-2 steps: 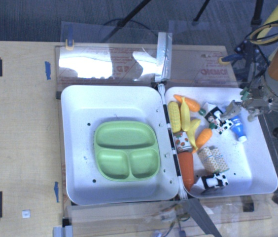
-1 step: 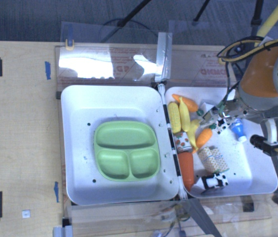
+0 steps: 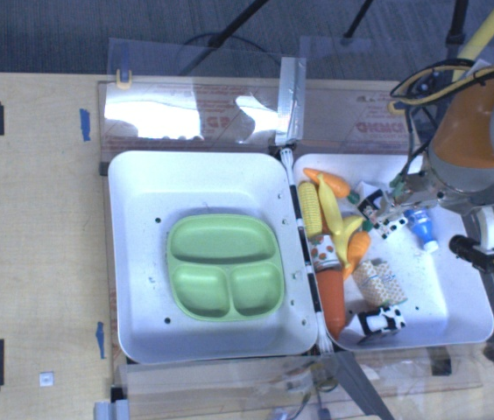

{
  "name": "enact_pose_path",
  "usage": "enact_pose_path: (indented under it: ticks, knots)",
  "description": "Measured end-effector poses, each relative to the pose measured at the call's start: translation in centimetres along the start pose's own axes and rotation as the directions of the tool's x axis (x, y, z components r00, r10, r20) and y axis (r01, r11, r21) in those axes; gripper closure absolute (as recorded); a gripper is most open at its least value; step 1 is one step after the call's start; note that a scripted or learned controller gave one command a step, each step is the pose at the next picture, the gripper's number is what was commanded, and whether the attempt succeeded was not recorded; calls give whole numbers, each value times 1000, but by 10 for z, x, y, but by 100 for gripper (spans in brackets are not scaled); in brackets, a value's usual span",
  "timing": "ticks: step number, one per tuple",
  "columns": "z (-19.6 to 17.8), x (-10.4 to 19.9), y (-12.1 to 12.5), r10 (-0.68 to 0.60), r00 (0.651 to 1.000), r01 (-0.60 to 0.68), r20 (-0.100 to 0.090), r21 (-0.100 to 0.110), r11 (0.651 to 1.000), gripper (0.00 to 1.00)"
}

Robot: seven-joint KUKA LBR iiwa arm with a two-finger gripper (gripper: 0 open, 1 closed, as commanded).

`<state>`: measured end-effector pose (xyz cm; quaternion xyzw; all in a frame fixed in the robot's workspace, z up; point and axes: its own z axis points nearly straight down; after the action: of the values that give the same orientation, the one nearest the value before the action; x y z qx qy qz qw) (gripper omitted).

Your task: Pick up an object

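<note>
Toys (image 3: 345, 261) crowding right bin (image 3: 457, 313), green tray (image 3: 225, 265) left

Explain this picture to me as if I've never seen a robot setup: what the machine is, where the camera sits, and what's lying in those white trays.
This is one photo from a camera fixed above a workbench, looking down at a slant. The grey machine with the orange band at the right is a robot arm; its gripper reaches over the right bin, and I cannot tell whether it holds anything. Two shallow white bins sit side by side. The left bin holds a green divided plate. The right bin holds a jumble of toys: a corn cob, a large carrot, a yellow banana-like piece, a blue and white tube, a speckled lump and a black and white toy. The job is to pick one up.
</note>
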<state>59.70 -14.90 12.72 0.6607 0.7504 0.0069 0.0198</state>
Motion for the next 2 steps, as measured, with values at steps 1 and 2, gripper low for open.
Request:
enact_pose_path:
  ticks: [1,2]
  knots:
    - [0,0,0,0,1000,0,0,1,1000,0]
    - [-10,-1,1,1,1000,-1,3,-4,1000,100]
